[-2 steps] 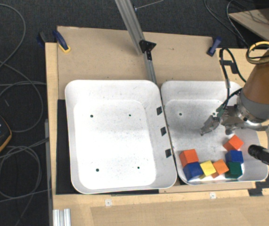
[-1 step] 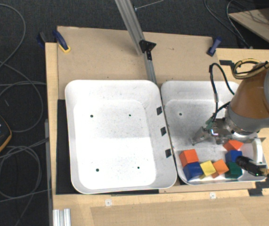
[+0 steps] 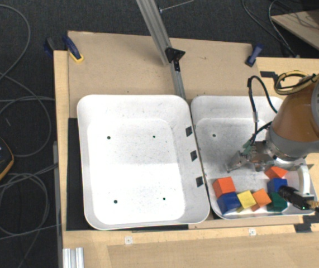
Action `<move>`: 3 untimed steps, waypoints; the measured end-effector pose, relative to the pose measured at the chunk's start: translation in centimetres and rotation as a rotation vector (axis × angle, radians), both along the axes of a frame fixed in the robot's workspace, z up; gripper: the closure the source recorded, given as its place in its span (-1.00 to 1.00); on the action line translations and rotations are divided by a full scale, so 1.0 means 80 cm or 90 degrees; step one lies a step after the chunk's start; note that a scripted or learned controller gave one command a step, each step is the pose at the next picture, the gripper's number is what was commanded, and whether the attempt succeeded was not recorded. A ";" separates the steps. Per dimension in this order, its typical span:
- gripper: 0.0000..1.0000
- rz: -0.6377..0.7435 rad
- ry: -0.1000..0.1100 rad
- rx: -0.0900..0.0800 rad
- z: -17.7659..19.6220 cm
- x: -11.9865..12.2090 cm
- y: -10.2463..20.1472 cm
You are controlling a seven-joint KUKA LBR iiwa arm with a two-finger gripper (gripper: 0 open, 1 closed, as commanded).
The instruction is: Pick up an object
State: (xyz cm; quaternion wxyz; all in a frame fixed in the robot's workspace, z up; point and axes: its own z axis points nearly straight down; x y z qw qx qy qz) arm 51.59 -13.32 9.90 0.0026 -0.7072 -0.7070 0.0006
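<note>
Blocks sit clustered in the near corner of the right bin (image 3: 215,121): orange block (image 3: 224,185), blue block (image 3: 230,201) just in front of it, yellow block (image 3: 247,199) beside that, green block (image 3: 278,203) further right, plus another orange/blue pair partly hidden under the wrist. All look flat on the bin floor, packed close, several touching.

Progress: nothing lifted that I can see. No block sits between the fingers, so I'd call the pick not yet done; grasp and lift are both left.

Arm (image 3: 301,121): reaches in from the right, orange band above the wrist, wrist pointed down over the right bin. Gripper (image 3: 247,158) is low, near the bin floor, just behind the orange block and apart from it. Metal parts at the tip splay leftward, but the fingers blur into the bin's grey speckle; can't tell whether they're spread or closed.

Left bin (image 3: 92,149) plays no part right now.

Judgement: tight packing makes a clean two-finger pinch hard; the orange block's exposed far side looks like the easiest entry.
</note>
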 end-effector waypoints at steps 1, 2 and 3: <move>1.00 0.000 -0.003 0.000 0.014 0.001 0.000; 1.00 0.001 -0.007 -0.003 0.091 -0.005 -0.001; 1.00 0.002 -0.009 -0.003 0.170 -0.006 0.002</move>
